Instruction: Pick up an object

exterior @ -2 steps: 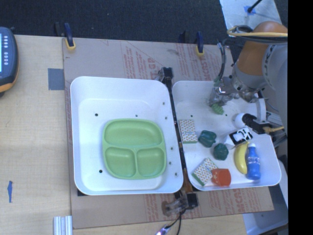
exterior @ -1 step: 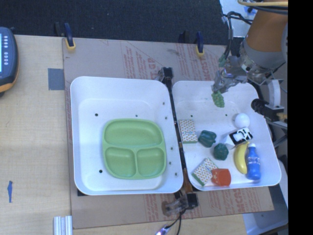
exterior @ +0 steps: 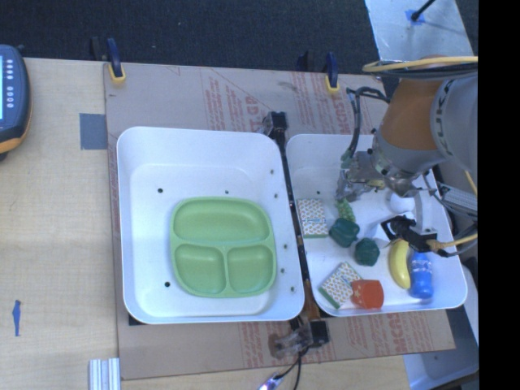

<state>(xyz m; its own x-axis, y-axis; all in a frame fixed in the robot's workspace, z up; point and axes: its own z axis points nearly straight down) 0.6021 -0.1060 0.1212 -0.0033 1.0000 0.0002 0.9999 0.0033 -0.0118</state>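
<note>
Across your counter (exterior: 57,242) sit two white bins, and in the right bin (exterior: 318,159) your tool (exterior: 355,187) hangs above a green object (exterior: 344,232) near the bin's middle, its wrist hiding whether it's spread or pinching.

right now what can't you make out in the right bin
- Gripper: its fingertips are too small and cluttered with cables in the camera view to tell open from shut.
- Right bin: its far right part is covered by the arm.
- Blue object beside the banana: too blurred to identify.
</note>
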